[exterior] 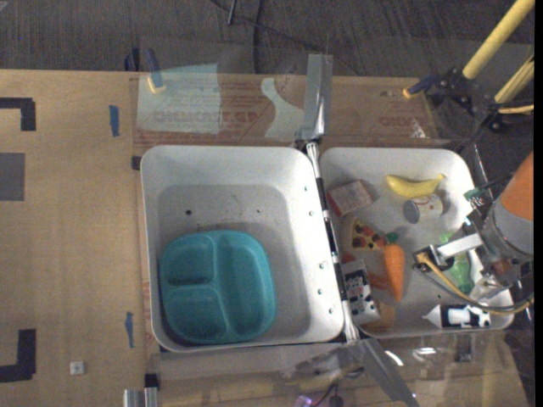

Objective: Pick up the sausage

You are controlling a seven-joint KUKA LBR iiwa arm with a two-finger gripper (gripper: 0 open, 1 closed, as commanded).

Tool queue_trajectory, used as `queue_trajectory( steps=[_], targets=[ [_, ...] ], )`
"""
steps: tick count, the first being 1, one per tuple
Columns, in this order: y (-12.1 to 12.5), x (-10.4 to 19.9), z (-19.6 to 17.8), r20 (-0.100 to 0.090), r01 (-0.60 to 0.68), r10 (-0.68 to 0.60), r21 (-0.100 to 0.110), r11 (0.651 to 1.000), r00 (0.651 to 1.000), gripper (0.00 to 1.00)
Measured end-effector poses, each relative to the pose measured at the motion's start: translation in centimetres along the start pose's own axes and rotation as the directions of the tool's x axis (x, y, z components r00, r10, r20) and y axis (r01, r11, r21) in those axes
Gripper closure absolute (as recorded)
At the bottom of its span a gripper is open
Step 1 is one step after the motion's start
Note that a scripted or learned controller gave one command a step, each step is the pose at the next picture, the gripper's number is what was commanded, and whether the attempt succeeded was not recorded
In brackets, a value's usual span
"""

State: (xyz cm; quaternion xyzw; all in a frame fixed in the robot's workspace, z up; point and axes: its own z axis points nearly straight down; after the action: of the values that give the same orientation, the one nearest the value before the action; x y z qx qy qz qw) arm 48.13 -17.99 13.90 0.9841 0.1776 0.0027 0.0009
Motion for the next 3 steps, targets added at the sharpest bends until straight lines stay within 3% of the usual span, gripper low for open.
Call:
queue_trajectory(
  steps=[1,2,3],
  targets=[
    [3.6,10.8,5.1,0.001,-0.152,0.152,0.001,0.988,0.988,0.00],
    [5.6,15.1,5.4,0.066,-0.164,0.162,0.026,0.986,0.984,0.00],
    [0.6,17.0,3.6,0.045,-0.166,0.166,0.011,0.986,0.985,0.00]
  ],
)
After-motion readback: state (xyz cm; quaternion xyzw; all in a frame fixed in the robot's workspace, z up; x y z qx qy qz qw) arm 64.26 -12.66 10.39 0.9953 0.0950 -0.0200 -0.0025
